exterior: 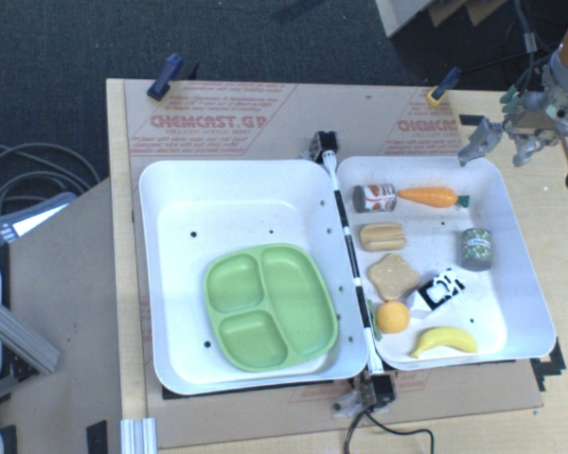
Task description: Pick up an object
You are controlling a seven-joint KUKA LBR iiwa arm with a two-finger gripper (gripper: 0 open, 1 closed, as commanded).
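Hand: the gripper (501, 149) hung open with nothing in it, above the right bin's (511, 183) far corner.
Job: not started; the carrot (426, 197) and the banana (445, 341) lay untouched.

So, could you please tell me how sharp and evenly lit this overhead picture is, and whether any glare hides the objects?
Camera view: light is even and soft, shadows faint; the right bin looks bright white but no glare hides the carrot or banana; the claw at the upper right looks slightly blurred, and small labels are too coarse to read.
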